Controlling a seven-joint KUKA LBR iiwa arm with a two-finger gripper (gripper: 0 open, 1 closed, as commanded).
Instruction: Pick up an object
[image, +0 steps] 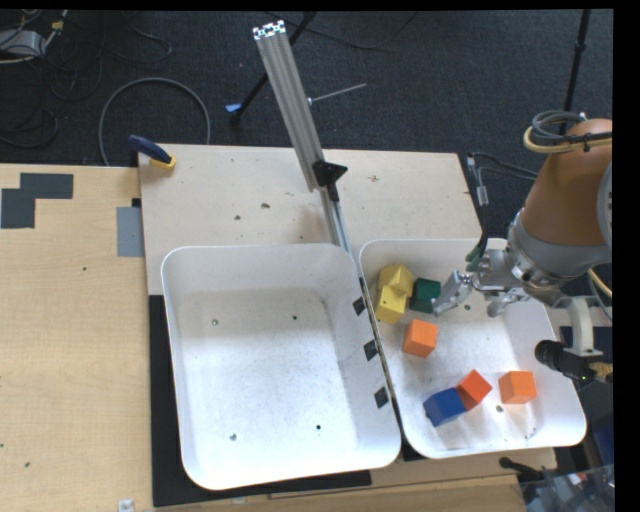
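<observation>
The tool (462, 288) hangs over the right bin (560, 425), near that bin's far edge; whether it is released or clenched cannot be told from this slanted view, and nothing is seen held in it; the grey arm (560, 215) with its orange band reaches in from the desk's right side. Just beside the tool's tip sits a green block (427, 293), close to the bin's far-left corner; touching the green block on its left is a yellow block (394, 291), hard by the bin's left wall. Nearer the bin's middle lies an orange block (420, 337), apart from the yellow one. Toward the bin's near edge a blue block (444, 406) touches a red-orange block (474, 386); another orange block (517, 386) lies just to their right. The left bin (190, 300) stands alongside on the desk (250, 190); a slanted metal rail (296, 110) rises from the desk's far part.
</observation>
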